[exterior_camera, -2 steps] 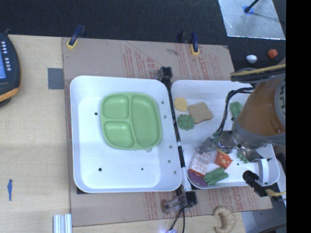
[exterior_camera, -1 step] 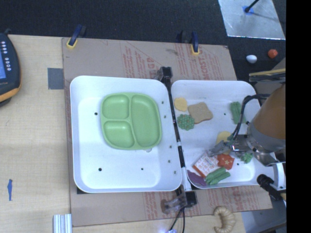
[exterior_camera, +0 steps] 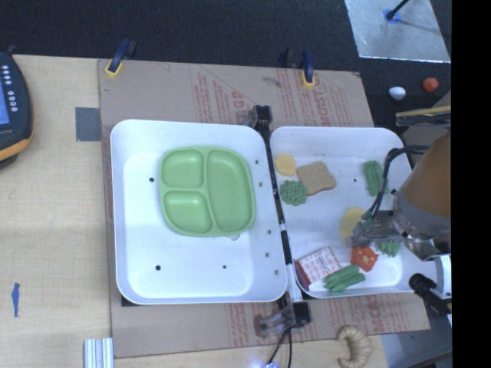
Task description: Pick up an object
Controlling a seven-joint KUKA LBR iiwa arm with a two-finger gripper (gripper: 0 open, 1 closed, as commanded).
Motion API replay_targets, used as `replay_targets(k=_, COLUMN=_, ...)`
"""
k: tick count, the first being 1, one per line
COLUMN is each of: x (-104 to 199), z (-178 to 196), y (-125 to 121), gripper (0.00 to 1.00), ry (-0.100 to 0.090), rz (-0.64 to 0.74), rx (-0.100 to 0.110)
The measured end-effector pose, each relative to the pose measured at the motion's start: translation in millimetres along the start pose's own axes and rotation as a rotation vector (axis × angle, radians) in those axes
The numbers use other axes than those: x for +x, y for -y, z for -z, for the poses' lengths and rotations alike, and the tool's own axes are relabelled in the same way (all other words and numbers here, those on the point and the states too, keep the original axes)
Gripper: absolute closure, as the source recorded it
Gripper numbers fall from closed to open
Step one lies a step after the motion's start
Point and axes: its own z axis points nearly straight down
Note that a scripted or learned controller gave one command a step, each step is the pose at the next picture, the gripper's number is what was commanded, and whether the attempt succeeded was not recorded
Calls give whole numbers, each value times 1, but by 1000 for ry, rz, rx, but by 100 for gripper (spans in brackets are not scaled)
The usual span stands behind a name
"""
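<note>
The end effector point(exterior_camera: 374, 231) sits low in the right bin point(exterior_camera: 337, 138), above a red toy point(exterior_camera: 365, 258) and beside a yellow piece point(exterior_camera: 351, 219); I cannot tell whether it grips anything. Around it lie a slice of bread point(exterior_camera: 316, 177), a broccoli floret point(exterior_camera: 293, 193), a green pod point(exterior_camera: 344, 279) and a small card point(exterior_camera: 317, 264). The left bin point(exterior_camera: 138, 205) holds a green divided plate point(exterior_camera: 207, 190).

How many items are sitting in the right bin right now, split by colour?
Green: 4, namely broccoli, bean bundle, pea pod, leafy piece
Yellow: 2, namely round piece, wedge
Brown: 1, toast
Red: 1, tomato
Red-and-white: 1, packet
Total: 9
</note>
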Motion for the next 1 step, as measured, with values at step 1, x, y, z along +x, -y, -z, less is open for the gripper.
replay_targets(k=1, x=0, z=0, y=0, gripper=0, ry=0, rz=0, rx=0)
